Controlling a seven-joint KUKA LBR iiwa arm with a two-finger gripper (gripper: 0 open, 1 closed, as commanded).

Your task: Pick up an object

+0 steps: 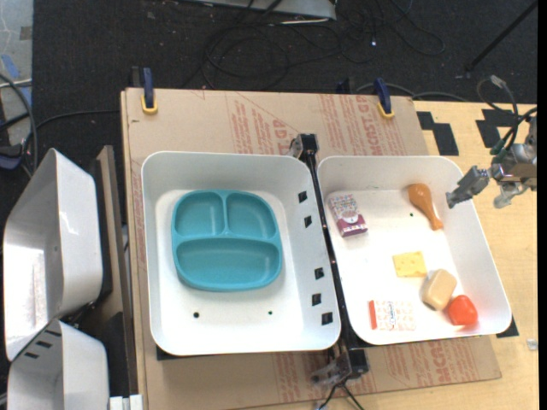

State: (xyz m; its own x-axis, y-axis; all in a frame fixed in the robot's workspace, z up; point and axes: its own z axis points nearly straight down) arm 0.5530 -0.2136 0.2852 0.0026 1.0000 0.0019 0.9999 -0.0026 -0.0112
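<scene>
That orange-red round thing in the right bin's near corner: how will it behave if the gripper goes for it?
The orange-red ball-like item looks rounded and smooth, so it probably rolls when nudged. It touches the beige lump and sits by the bin wall, likely crowding finger access. Probably light.

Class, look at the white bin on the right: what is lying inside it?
Inside the right bin lie a small carton, a brown drumstick, a yellow cheese slice, a beige roll, a red-orange tomato and a flat printed packet. Anything beneath them is covered.
</scene>
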